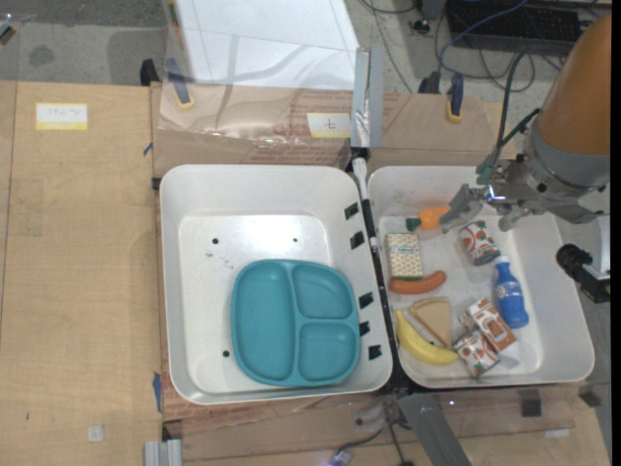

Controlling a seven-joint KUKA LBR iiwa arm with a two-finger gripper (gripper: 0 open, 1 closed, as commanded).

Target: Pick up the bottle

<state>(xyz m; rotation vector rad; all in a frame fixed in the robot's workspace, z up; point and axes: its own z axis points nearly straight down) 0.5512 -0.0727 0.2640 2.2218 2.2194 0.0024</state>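
Observation:
The blue bottle (510, 296) with a white cap lies in the right bin (572, 357), near its right wall. My gripper (482, 212) hangs over the bin's far part, up and to the left of the bottle. Its fingers stand open with nothing between them. One grey finger (456, 212) points left toward an orange carrot, the other sits by the wrist. A red-and-white can (477, 244) lies just below the gripper, between it and the bottle.
The right bin also holds a carrot (432, 217), a cracker box (404, 256), a hot dog (417, 282), a sandwich (434, 318), a banana (423, 348) and two red cartons (488, 324). A teal divided plate (294, 321) lies in the left bin (184, 260).

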